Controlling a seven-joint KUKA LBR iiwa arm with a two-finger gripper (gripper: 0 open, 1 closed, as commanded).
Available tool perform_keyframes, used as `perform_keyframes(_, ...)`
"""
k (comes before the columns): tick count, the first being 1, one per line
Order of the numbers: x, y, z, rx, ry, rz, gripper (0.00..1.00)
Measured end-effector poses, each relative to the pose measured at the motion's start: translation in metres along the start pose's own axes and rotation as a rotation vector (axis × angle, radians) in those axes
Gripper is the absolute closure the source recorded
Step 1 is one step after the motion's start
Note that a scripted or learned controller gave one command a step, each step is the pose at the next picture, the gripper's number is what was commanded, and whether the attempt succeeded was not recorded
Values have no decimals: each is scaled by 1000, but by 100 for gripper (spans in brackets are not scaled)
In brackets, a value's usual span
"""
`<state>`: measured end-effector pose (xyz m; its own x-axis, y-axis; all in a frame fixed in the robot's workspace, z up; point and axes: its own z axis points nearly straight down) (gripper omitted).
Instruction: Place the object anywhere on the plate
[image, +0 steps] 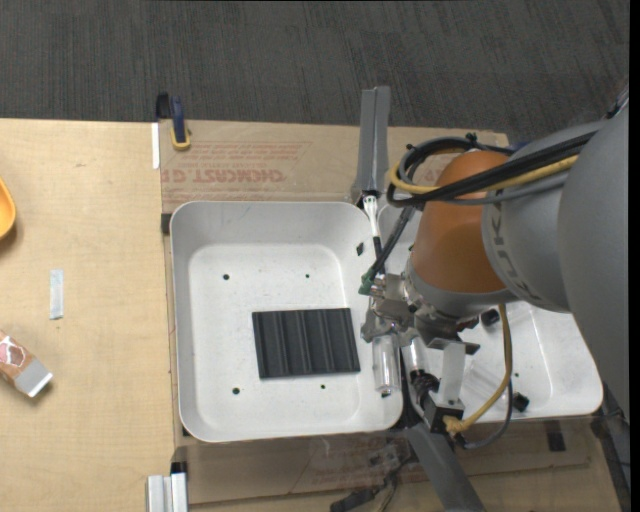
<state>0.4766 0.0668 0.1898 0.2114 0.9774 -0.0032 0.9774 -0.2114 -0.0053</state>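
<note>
A black ribbed rectangular plate (305, 342) lies flat on the floor of the left white bin (200, 300), right of its middle. The arm's orange band and grey wrist hang over the seam between the two bins, and the gripper (415, 362) sits low beneath them, just right of the plate's right edge. A small pale cylinder (383, 366) stands upright at the left bin's right rim, close under the wrist. Whether it is a loose object or part of the hand cannot be told. The wrist hides much of the hand.
The right bin (560, 370) is largely covered by the arm and its yellow and black cables (495, 385). On the wooden bench to the left lie a grey strip (56, 295), a brown and white packet (22, 365) and an orange item (5, 212). A blue clamp (176, 122) stands behind the bins.
</note>
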Motion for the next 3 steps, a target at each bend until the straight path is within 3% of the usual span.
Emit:
perform_keyframes(1, 67, -14, -44, -3, 0, -310, 100)
perform_keyframes(2, 128, -27, -51, -2, -2, -429, 100)
perform_keyframes(3, 115, -15, -68, -3, -2, -467, 100)
